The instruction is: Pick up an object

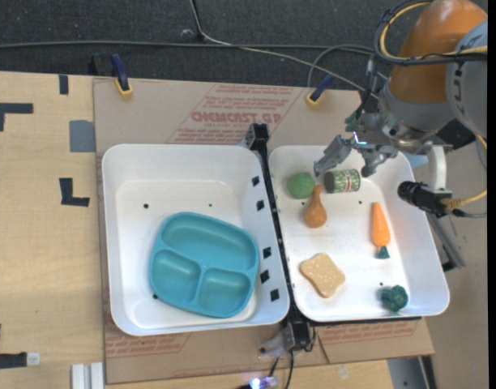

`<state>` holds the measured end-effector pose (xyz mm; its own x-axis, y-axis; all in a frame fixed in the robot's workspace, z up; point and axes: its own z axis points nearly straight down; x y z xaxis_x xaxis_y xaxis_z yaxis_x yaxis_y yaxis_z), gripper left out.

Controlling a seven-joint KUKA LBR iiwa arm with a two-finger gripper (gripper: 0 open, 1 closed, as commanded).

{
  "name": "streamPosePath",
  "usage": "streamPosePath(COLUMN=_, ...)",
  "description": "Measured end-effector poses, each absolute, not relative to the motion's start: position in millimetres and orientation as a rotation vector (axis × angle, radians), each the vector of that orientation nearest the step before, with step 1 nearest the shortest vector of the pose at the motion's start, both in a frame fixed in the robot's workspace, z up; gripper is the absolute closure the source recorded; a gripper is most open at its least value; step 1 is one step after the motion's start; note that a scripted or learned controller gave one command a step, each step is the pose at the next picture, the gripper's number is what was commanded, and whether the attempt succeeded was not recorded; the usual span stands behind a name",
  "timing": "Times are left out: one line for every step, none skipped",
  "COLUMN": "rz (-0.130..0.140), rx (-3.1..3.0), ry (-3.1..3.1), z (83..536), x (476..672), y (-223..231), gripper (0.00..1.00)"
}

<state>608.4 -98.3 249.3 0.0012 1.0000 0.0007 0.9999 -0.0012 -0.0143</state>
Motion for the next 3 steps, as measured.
streamPosePath(rz=0.002, rx=-2.219, ry=-2.222, z=256.9, x=610.6, y=-98.2, gripper=0.00)
streamPosePath(rz=0.009, rx=-2.217, ry=-2.219, z=192.4, x=612.0, y=-96.7, gripper=0.00)
streamPosePath(rz=0.009, rx=-2.219, ry=-2.218, z=137.9, x=608.2, y=-106.7, gripper=0.00)
